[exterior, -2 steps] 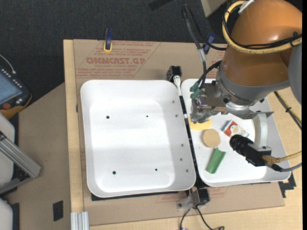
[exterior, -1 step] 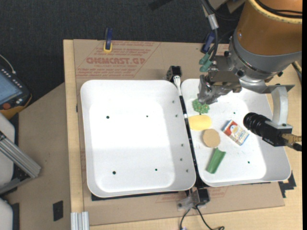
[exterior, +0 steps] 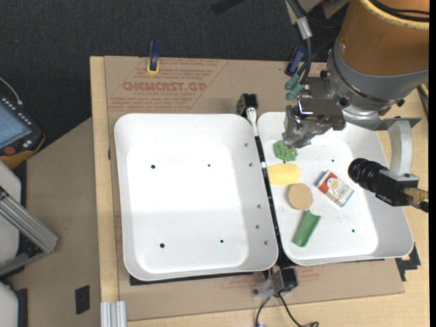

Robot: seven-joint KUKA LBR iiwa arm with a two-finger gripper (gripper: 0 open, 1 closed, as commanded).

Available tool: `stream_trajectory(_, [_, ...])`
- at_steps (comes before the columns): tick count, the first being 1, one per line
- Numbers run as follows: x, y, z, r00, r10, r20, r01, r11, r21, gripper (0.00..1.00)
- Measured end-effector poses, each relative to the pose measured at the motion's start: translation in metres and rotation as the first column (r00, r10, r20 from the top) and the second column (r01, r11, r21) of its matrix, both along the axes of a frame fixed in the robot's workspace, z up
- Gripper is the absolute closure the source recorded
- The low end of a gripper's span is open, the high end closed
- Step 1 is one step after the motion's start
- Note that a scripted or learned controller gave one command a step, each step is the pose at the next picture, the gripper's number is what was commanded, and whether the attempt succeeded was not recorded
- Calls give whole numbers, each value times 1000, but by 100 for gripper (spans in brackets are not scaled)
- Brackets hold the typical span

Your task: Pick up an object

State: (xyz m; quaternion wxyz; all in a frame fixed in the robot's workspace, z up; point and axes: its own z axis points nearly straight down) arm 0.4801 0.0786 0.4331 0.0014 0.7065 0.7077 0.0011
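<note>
Okay, gripper (exterior: 294,136) is down in the right bin (exterior: 381,244), directly over the green leafy piece (exterior: 286,151) near the bin's left wall. Can't tell jaw state. Yellow piece (exterior: 283,174) sits just below.

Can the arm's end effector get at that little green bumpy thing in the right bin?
Probably yes. The end effector hangs right over the green bumpy piece near the right bin's left wall, with nothing between them. The yellow piece lies just below it, apart.
</note>
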Motion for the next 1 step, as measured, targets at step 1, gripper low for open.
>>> stream_trajectory(1, [69,-24,-32,1000,-6,-2,6,1000,-2,100])
